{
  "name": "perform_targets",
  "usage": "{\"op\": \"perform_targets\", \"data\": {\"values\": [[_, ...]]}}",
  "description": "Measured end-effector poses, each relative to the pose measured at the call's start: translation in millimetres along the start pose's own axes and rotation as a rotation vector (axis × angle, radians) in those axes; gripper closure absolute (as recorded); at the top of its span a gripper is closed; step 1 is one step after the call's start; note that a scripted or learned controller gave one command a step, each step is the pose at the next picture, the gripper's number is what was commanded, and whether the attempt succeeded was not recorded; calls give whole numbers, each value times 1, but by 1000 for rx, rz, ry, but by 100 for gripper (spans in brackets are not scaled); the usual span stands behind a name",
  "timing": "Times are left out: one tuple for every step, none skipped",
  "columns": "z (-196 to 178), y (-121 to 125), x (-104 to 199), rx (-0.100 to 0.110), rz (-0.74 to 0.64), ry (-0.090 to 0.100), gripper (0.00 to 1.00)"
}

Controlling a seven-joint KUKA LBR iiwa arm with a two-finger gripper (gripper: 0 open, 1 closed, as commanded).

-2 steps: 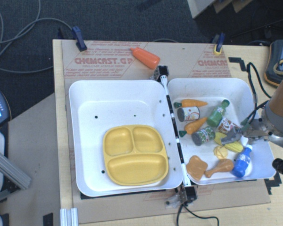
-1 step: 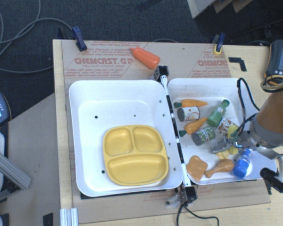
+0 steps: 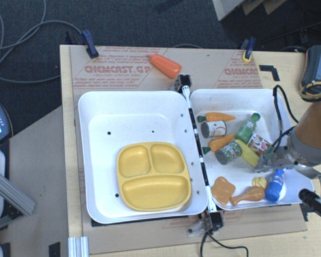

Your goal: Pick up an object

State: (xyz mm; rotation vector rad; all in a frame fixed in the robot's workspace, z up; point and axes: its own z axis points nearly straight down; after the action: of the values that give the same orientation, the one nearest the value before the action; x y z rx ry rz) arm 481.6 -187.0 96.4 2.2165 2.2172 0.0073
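I am a grey arm reaching in from the right over the right bin (image 3: 232,96), one of two shallow white bins on a counter (image 3: 123,71). My jaws (image 3: 267,164) hang low among a crowd of small toy groceries, and I cannot tell whether they are spread or pressed together, nor whether anything sits between them. Just on the near side of them stands a blue bottle (image 3: 275,186), near the bin's near right corner; it looks like light, stiff, smooth plastic, so I judge it would slip unless taken across the round body below the cap. To the left of my jaws, very close, lie a yellow block (image 3: 248,154), a green bottle (image 3: 247,128), a dark can (image 3: 228,152) and a carrot (image 3: 220,142). A toy drumstick (image 3: 245,196) lies at the near edge. The left bin (image 3: 128,108) holds a yellow divided plate (image 3: 152,175), well apart from me.
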Motion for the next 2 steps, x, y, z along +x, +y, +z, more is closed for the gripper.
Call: {"op": "perform_targets", "data": {"values": [[-43, 85, 57, -2, -9, 0, 100], [-40, 79, 53, 7, 0, 1, 0]]}}
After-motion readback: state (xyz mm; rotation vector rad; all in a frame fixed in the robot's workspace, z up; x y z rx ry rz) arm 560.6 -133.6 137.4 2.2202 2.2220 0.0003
